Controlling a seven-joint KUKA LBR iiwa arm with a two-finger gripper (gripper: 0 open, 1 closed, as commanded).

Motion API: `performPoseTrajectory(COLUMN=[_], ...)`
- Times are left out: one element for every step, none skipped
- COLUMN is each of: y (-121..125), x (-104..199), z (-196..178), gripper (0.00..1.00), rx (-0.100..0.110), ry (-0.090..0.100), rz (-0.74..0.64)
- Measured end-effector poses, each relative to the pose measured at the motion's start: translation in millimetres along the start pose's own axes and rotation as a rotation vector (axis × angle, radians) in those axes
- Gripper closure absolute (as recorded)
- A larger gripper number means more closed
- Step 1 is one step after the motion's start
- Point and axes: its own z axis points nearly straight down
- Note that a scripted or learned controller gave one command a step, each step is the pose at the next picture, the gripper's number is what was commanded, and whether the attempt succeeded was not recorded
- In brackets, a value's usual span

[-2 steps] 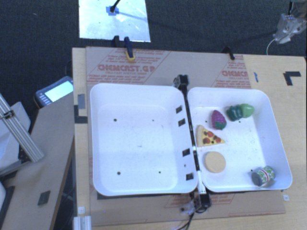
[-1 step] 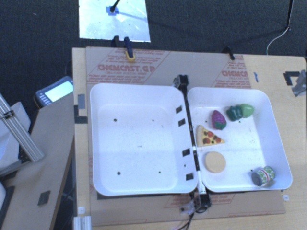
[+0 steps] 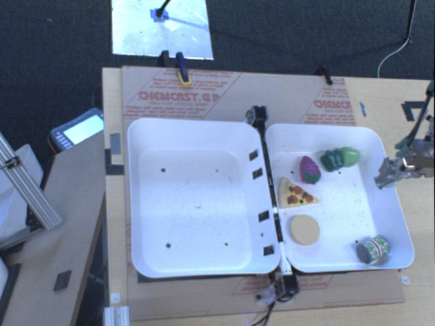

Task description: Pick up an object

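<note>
Nothing is lifted yet, so the whole pick is left to do, as far as this view shows. Going from the left: the shallow white plastic left bin (image 3: 197, 202) carries no objects. The shallow white plastic right bin (image 3: 370, 202) holds all five candidates. A flat toy pizza slice with red dots (image 3: 296, 193) lies near the divider, at about nine o'clock in the bin. A tan round cookie-like disc (image 3: 305, 229) sits below it, toward seven o'clock. A purple knobbly toy fruit (image 3: 310, 169) is just above the slice, and a green toy vegetable (image 3: 339, 157) rests toward twelve o'clock. A small grey-green tin can on its side (image 3: 373, 249) lies at five o'clock by the rim.

The grey metal tool (image 3: 390, 173) hangs over the bin's three o'clock rim, apart from every object; whether its jaws stand apart or together I cannot tell.

The pale wooden desk (image 3: 380, 94) has a printed cardboard sheet (image 3: 204, 97) beneath the bins. Beyond lies dark carpet (image 3: 306, 19) with a shiny metal plate (image 3: 162, 19) at twelve o'clock.
</note>
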Motion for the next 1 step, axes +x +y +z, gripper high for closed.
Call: performPoseTrajectory(y=[3.1], x=[62.4], z=[-119.2], gripper=[1.0], rx=[-0.027], ry=[-0.005], rz=[-0.01])
